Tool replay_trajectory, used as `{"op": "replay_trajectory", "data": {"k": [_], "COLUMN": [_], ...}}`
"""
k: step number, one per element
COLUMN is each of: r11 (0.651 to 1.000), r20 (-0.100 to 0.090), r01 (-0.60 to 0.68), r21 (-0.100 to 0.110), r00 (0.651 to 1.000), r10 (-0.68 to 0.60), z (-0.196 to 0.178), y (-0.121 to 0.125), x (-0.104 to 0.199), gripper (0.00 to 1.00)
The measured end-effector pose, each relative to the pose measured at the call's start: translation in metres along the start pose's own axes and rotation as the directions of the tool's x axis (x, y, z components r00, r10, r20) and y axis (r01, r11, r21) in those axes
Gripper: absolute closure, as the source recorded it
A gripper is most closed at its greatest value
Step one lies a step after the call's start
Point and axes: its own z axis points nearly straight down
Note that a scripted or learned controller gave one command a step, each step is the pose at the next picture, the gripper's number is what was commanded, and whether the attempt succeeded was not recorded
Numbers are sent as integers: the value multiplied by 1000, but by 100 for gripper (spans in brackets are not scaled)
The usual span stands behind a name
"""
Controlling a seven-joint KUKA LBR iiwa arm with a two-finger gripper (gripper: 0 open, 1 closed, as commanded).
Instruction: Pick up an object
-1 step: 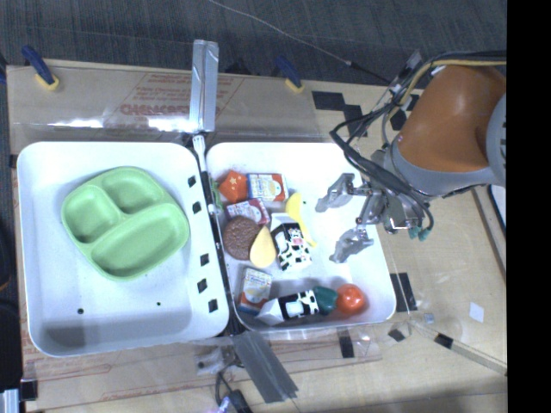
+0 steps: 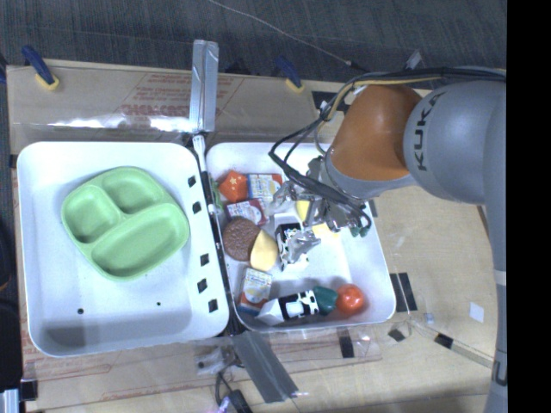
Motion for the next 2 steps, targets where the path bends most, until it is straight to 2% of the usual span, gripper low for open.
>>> {"op": "replay_trajectory", "data": {"k": [1,2], "r11": [998,980], "r20": [10,5], "r01": [-64,-197], "r21": [7,2], "r00": [998,980], "r10": [64,197], "z": [25,26], "y": [37,45], "x": [1,-30], "gripper": [0,0]}}
